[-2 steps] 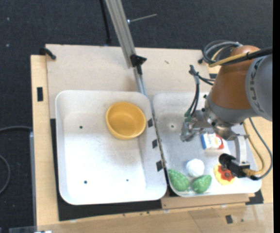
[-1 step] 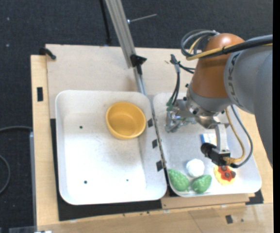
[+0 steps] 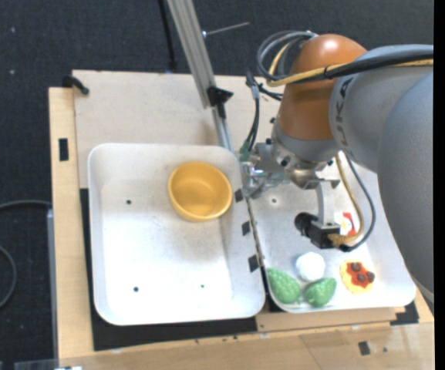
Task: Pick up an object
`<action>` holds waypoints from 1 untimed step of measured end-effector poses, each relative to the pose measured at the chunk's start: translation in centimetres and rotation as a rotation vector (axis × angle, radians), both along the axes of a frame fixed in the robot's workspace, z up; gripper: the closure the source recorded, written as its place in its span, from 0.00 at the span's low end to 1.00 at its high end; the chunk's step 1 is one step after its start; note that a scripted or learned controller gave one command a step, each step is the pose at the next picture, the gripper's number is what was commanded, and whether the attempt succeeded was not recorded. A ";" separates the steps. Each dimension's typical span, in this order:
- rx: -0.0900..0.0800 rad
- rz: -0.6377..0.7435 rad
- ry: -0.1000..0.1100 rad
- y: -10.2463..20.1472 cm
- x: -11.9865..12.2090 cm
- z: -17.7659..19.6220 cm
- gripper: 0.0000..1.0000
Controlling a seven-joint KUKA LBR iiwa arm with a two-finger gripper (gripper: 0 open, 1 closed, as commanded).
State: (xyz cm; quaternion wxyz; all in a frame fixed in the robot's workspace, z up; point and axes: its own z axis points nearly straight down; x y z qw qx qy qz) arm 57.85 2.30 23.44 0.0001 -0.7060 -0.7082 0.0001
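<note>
The gripper (image 3: 254,177) is held over the right bin's (image 3: 280,226) left edge, near the yellow bowl (image 3: 200,190); whether it is open cannot be told.

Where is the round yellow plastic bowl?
The round yellow bowl sits in the left white bin, toward its far right corner.

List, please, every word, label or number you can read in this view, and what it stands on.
Dark lettering on the grey arm, beside the orange band: too blurred to read.
Nothing readable on the yellow bowl, the left bin or the right bin.
</note>
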 end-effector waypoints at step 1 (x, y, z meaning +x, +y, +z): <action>0.002 0.005 -0.002 5.4 1.2 0.9 1.00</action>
